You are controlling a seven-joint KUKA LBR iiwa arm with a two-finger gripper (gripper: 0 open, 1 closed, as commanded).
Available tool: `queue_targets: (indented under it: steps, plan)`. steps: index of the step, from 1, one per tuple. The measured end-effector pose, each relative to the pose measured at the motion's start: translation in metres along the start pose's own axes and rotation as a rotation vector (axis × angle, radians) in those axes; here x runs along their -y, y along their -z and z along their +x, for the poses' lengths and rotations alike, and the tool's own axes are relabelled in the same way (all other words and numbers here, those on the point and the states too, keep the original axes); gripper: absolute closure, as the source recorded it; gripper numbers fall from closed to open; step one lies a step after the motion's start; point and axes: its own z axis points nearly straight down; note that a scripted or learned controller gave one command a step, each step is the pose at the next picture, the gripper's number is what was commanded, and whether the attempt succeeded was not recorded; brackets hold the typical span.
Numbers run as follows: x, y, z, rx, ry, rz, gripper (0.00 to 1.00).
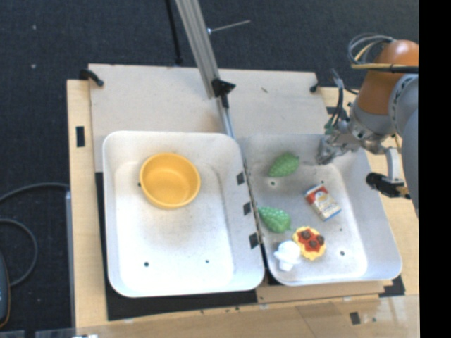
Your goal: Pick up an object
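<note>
The right bin holds several small things: a green bumpy toy near its back, a second green one by its left wall, a small red and white carton, a yellow piece with red dots and a white lump at the front. My gripper hangs at the bin's back right corner, to the right of the upper green toy and above the carton. Nothing shows between its fingers.
A yellow bowl sits in the left bin, toward its back. A slanted metal post rises from behind the bins' shared edge. The arm with its orange band comes in from the right.
</note>
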Motion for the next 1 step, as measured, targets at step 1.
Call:
queue_targets:
  steps: [1]
  plan:
    - [0.0070, 0.0601, -0.0023, -0.006, -0.003, -0.004, 1.00]
